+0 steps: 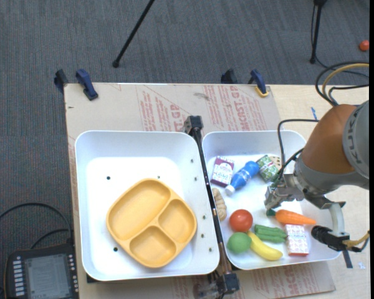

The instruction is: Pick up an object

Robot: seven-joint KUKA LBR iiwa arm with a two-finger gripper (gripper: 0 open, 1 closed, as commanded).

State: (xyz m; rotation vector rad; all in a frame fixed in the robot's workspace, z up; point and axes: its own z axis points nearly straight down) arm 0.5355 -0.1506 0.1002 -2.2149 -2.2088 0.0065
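The right bin (249, 139) holds several toy foods: a purple carton (222, 170), a blue bottle (243, 176), a green-and-white packet (270, 166), a red tomato (240, 220), a green lime (239, 242), a yellow banana (264, 248), a green pepper (270, 233), an orange carrot (293, 217) and a red-and-white box (297, 240). A tan bread piece (219, 205) lies by the bin's left wall. My gripper (275, 199) hangs low in the bin, just left of the carrot and below the packet. Nothing shows between its fingers.
The left bin (93, 154) bears a yellow divided plate (151, 222). Blue clamps (86, 83) grip the bench's far edge. A black tablet (40, 273) sits on the floor at lower left. Tripod legs (134, 30) stand behind the bench.
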